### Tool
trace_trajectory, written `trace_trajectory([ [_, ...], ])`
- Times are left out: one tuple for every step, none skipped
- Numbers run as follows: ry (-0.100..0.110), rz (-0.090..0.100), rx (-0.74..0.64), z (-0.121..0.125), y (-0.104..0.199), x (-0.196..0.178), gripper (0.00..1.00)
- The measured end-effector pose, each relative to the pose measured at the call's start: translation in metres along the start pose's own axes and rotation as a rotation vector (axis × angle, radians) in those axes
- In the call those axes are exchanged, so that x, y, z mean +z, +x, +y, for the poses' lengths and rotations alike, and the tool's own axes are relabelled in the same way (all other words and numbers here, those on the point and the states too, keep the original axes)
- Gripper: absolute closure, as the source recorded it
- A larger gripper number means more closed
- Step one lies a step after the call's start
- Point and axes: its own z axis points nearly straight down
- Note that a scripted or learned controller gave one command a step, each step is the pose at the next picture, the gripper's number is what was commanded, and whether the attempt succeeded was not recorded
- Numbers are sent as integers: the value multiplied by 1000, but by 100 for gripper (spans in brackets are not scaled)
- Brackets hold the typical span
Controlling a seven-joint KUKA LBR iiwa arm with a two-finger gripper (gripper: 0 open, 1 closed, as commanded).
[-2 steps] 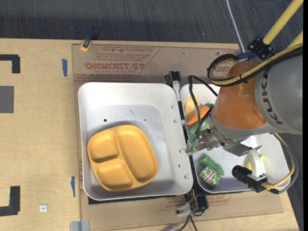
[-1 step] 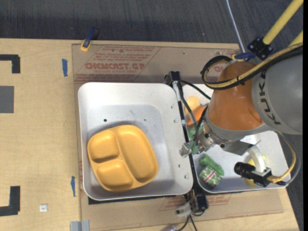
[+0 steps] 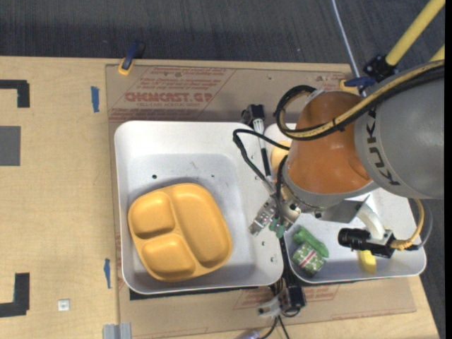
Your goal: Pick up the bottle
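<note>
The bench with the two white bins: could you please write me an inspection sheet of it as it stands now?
Surface: cardboard sheet on a wooden bench, bearing the left bin and right bin side by side.
Job's things: green bottle lying in the right bin near its left wall.
Clutter: yellow divided tray in the left bin; a yellow-and-white object in the right bin, hard to identify.
Grippers: gripper low over the divide between the bins, left of the bottle; nothing seen in it.
Cables: black cables looping off the wrist; a yellow hose at upper right.
Surroundings: blue tape marks; dark floor beyond.
</note>
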Motion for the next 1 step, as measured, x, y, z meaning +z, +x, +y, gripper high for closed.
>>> trace_trajectory([
  [0,0,-236,7,7,0,100],
])
